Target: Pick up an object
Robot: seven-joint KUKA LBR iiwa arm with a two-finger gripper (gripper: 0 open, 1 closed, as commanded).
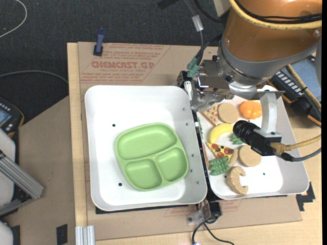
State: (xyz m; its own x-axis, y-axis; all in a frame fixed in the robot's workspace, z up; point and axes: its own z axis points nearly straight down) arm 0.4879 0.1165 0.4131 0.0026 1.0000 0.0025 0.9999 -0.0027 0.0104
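Gripper [200,92], its opening impossible to tell, hangs over right bin's [286,180] far inner corner; toy pizza slice [209,115] lies just nearer the front edge.

Grey arm [244,71] entering from upper right, broad orange band [271,19] close to the camera, wrist angled downward, gripper [205,83] low at its left end, mostly hidden.

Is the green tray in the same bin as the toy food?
No, the green tray lies in the picture's left bin, while the toy food sits in the other bin.
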